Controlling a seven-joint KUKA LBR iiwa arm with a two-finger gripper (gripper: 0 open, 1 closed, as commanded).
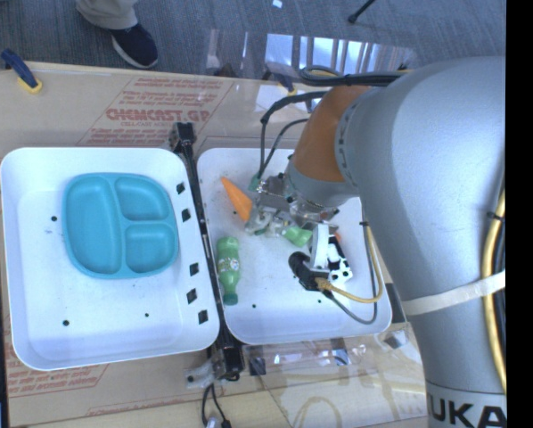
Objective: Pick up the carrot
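Camera view, left to right: the left bin (17,266) carries a blue divided tray (119,224) near its centre, while the right bin (275,328) carries a green bottle (228,268) along its left wall and the carrot (238,198) near its upper left corner, lying free on the floor. The gripper (271,214) sits just right of the carrot, low over the bin, and whether it is spread or closed cannot be told from this angle. In my judgement the step requires shifting toward the left wall to centre over the carrot, straddling its narrow width, and keeping clear of the bottle and the small green item (297,235) under the wrist.
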